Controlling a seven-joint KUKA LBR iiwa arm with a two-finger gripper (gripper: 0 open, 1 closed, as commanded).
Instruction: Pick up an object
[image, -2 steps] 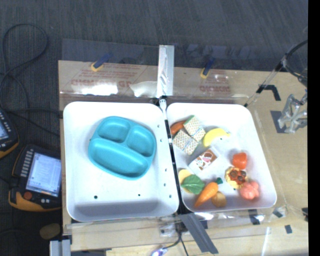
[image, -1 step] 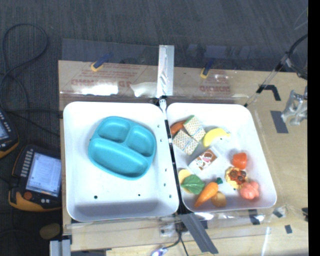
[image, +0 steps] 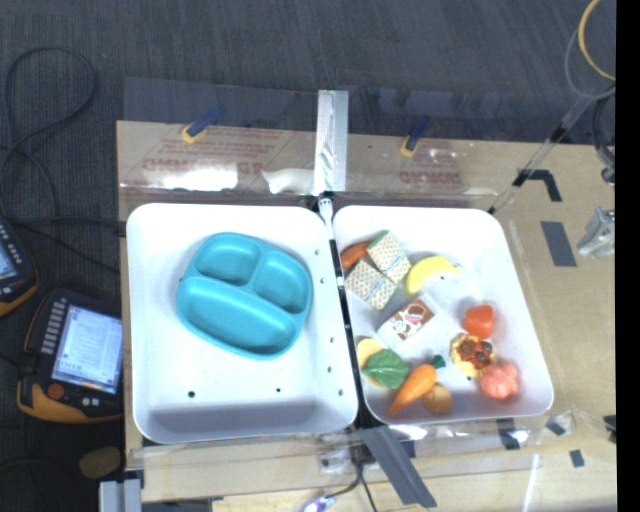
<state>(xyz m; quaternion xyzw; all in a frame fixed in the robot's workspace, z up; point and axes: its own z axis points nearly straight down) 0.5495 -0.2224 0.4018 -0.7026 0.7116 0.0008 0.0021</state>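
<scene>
Tan bench (image: 570, 330) bearing two shallow white bins side by side, touching along a central seam: left bin (image: 160, 400), right bin (image: 510, 260). Clear sheet (image: 240, 150) with blue clip (image: 203, 123) and yellow clip (image: 414, 140) along far edge; dark tape marks (image: 560, 243) at right.

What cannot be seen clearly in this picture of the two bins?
- Small box in the right bin: its printed label is too small to read in the camera view.
- Brown item by the carrot: partly covered by the carrot, so its kind is unclear.
- Blue tray in the left bin: what lies beneath it is hidden by the tray itself.
- Yellow piece: half covered by a green leaf.
</scene>
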